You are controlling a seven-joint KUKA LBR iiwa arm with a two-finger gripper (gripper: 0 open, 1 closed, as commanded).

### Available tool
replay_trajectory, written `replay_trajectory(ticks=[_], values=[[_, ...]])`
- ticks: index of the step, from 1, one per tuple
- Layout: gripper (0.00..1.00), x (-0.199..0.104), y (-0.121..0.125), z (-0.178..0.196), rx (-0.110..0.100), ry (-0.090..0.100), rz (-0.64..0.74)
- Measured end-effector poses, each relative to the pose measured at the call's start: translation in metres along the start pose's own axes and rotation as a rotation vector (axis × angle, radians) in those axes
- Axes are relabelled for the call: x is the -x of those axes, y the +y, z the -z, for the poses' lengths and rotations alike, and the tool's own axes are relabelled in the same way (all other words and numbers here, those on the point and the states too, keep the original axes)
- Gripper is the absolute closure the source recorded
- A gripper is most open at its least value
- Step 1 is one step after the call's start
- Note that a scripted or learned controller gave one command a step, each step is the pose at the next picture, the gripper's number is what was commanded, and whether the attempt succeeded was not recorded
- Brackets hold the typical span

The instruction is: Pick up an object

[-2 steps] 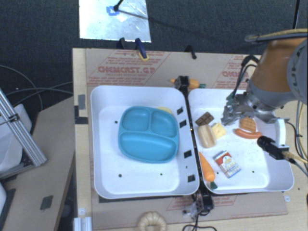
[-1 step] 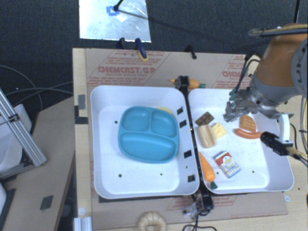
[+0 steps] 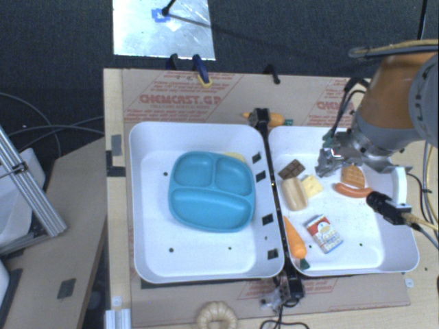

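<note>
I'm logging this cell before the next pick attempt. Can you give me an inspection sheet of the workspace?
Surface: two white bins, left bin and right bin, on a cardboard sheet.
Job's things: carrot, bread roll, cheese, chocolate, sausage, waffle, small box, all in the right bin.
Clutter: blue divided plate in the left bin.
Grippers: gripper low over the right bin, near the chocolate.
Cables: black leads at left.
Surroundings: foil sheet, dark carpet.

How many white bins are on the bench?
2. The left bin holds a blue tray; the right bin holds small toy foods, with the gripper above it.
</note>
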State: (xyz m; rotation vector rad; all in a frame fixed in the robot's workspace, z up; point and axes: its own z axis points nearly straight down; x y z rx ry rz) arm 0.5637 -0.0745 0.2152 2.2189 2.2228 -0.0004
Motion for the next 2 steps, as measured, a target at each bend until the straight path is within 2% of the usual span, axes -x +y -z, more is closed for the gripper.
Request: replay_trajectory(ticks=[1,2], values=[[1.00,0.0057,0.0016,0.0187,0.002,0.000,0.000],[1.00,0.0055,0.0007,0.0183,0.001,0.000,0.001]])
